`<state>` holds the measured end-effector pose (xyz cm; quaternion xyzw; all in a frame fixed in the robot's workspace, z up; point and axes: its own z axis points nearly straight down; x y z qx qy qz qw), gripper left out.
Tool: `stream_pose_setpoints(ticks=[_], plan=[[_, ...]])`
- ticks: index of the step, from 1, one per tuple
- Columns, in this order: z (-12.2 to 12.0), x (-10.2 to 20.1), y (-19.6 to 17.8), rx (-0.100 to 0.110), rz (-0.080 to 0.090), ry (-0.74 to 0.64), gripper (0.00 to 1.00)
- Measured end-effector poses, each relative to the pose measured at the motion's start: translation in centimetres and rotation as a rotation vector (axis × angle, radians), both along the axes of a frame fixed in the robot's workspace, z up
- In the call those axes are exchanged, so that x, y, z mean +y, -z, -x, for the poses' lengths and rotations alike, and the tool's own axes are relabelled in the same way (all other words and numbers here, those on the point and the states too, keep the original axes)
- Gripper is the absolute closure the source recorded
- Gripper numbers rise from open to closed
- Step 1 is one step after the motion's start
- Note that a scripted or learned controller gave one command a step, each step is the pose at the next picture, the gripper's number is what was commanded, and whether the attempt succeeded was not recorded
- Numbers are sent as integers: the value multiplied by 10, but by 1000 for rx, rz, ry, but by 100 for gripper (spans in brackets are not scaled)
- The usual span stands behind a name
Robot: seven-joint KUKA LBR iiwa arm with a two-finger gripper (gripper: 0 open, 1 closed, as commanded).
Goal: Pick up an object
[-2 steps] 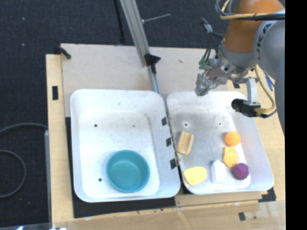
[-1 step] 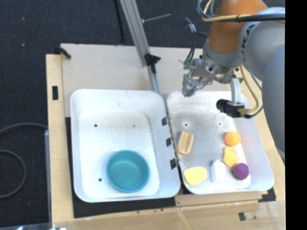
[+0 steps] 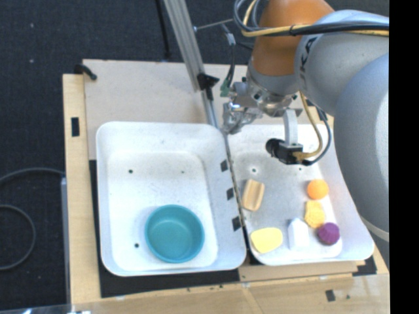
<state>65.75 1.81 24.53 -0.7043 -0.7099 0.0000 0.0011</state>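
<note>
- In the camera view we see the gripper [image 3: 233, 118] over the far edge of the right bin [image 3: 340, 250], near the divide between bins; we cannot tell its state.
- In the right bin we see a tan block [image 3: 253, 194] by the left edge, a yellow piece [image 3: 266, 239] at the near-left corner, and an orange ball [image 3: 317, 189], a yellow lump [image 3: 314, 212], a white item [image 3: 298, 233] and a purple ball [image 3: 328, 233] toward the right edge.
- We see a teal bowl [image 3: 174, 233] near the left bin's [image 3: 111, 142] near edge.
</note>
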Motion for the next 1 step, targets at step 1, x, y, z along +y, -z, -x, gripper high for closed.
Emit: stream_pose_setpoints(ticks=[1], plan=[[9, 52, -9, 0, 0, 0, 100]])
